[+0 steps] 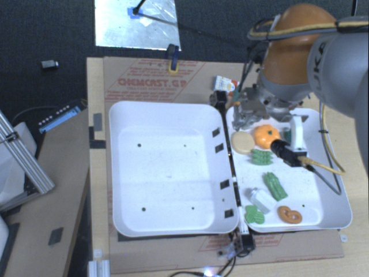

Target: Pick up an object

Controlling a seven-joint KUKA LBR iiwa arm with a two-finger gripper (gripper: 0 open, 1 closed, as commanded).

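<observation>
Your gripper (249,117) hangs low at the right bin's (331,209) far left corner, beside the divider; you cannot tell its opening, nor anything in it. Just in front lie a tan disc (243,142) and an orange ball (266,135). Green pieces (274,186) and a pretzel (289,214) sit nearer. You have open room in the left bin (167,166).

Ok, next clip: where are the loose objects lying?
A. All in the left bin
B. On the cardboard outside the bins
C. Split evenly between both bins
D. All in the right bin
D. The orange fruit, the green pieces and the pretzel-shaped item all lie in the right bin, below the arm.
</observation>
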